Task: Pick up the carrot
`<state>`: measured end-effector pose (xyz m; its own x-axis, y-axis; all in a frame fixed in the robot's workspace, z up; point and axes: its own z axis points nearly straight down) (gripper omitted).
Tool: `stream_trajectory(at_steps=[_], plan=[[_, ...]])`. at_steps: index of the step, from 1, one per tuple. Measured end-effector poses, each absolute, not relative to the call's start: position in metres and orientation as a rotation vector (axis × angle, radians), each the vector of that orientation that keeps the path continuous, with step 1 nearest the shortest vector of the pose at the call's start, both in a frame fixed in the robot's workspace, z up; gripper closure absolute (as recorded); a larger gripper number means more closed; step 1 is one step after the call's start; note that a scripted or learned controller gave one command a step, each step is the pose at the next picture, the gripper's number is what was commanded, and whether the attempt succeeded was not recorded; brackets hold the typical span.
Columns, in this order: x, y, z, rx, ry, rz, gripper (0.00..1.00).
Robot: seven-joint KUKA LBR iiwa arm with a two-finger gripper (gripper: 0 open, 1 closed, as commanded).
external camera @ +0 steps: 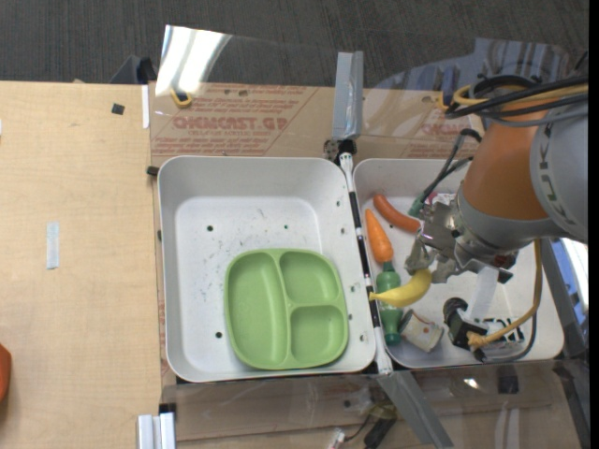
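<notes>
The carrot (379, 237) is a short orange taper lying along the left wall of the right bin (367, 178), pointing toward the back. My gripper (429, 251) hangs over the middle of that bin, just right of the carrot and apart from it. A yellow banana (404, 293) lies right below the gripper, its right end under the gripper's body. Nothing shows between the gripper and the carrot.
A red-orange sausage-like item (398, 215) lies behind the carrot. A green bottle (388, 299) and a white piece (424, 333) sit at the bin's front left. The left bin (187, 251) holds a green divided plate (285, 307). My arm covers the right bin's right half.
</notes>
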<state>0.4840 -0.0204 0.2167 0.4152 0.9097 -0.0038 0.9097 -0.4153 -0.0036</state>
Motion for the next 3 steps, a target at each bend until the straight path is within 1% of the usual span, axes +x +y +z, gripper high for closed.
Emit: stream_trajectory(at_steps=[1, 2, 3], plan=[[0.606, 0.096, 0.260, -2.481, -1.929, 0.008, 1.00], [0.590, -0.087, 0.219, -2.429, -1.989, 0.008, 1.00], [0.659, -0.029, 0.222, -2.414, -2.010, 0.007, 1.00]])
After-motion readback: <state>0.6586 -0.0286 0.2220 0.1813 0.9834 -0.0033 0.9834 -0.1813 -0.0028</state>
